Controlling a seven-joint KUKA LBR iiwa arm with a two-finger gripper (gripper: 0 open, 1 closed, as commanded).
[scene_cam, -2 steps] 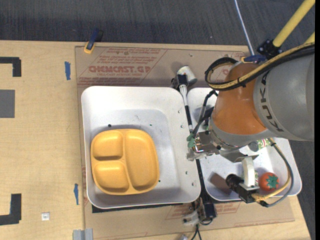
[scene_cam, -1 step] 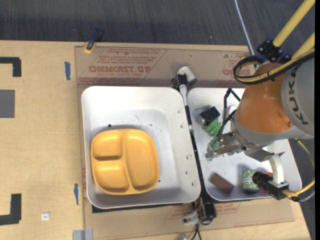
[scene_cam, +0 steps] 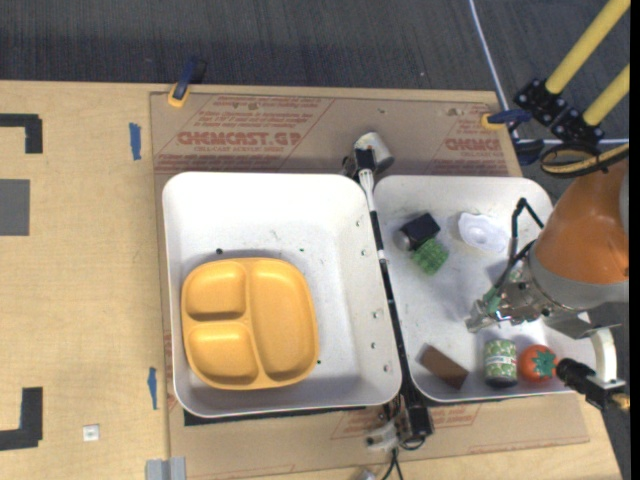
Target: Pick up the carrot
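Note:
The carrot [scene_cam: 540, 364] is a small orange-red piece with a green top, lying near the front right corner of the right bin [scene_cam: 450, 193]. My gripper [scene_cam: 492, 313] hangs over the right bin's middle right, up and to the left of the carrot and just above a small green-labelled can [scene_cam: 500, 360]. The carrot lies apart from the gripper, on the far side of the can. The arm's orange band and grey wrist cover the bin's right edge.
In the right bin there are also a brown block [scene_cam: 443, 365] at the front, a black piece [scene_cam: 418, 230] with a green piece [scene_cam: 431, 258] beside it, and a white object [scene_cam: 482, 232] at the back. A yellow divided plate [scene_cam: 249, 321] lies in the left bin [scene_cam: 200, 193].

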